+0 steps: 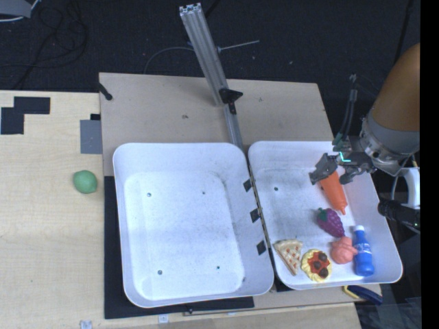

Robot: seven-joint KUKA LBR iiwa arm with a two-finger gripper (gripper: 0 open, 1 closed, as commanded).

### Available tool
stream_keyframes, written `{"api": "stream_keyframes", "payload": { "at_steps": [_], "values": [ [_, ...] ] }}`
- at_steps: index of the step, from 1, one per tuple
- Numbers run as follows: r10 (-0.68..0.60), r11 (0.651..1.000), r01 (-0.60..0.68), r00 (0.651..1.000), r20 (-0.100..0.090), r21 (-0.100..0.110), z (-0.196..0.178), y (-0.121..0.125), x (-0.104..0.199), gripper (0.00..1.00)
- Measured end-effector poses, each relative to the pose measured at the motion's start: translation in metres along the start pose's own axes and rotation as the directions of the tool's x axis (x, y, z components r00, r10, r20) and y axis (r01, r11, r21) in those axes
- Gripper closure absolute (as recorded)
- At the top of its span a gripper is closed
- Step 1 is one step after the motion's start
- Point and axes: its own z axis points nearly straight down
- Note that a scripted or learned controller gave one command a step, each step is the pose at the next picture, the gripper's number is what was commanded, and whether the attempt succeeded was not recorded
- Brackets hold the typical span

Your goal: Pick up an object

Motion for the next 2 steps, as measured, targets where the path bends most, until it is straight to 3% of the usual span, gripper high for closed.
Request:
{"api": "stream_keyframes", "payload": {
  "at_steps": [1,2],
  "values": [
    [0.000,1.000,0.000,1.000,0.000,0.000,0.000,0.000,0.000,0.00],
    [-0.001,1.000,0.001,1.000,-0.001,0.005,0.061,-0.002,0.007,0.00]
  ]
}}
